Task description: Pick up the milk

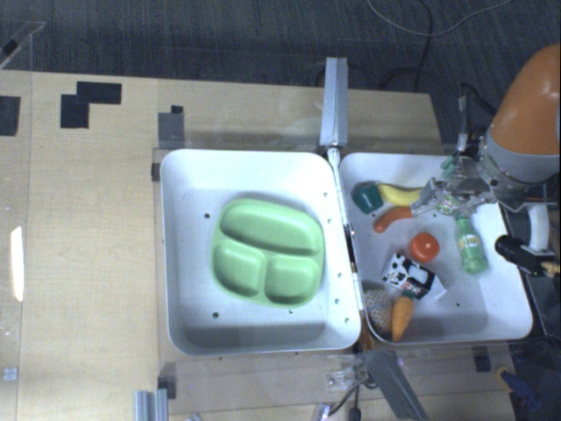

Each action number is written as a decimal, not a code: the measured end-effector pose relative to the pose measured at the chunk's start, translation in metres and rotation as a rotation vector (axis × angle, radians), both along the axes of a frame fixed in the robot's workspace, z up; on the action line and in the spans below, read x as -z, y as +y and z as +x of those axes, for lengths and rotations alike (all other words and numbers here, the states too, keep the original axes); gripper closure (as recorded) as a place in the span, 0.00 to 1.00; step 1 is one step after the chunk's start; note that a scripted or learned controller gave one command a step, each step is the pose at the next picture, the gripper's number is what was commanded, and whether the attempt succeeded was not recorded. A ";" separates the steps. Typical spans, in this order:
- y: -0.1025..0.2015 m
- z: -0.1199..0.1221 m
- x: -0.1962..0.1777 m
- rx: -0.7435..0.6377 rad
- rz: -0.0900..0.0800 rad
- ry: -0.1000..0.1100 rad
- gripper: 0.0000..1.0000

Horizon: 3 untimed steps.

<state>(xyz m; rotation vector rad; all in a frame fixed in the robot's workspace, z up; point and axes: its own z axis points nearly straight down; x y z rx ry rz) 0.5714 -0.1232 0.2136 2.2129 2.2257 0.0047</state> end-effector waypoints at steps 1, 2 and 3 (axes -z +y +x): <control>0.014 0.012 -0.039 0.200 0.001 -0.001 0.00; 0.027 -0.022 0.101 0.137 0.000 -0.003 0.00; 0.021 -0.078 0.124 0.118 0.001 -0.010 0.00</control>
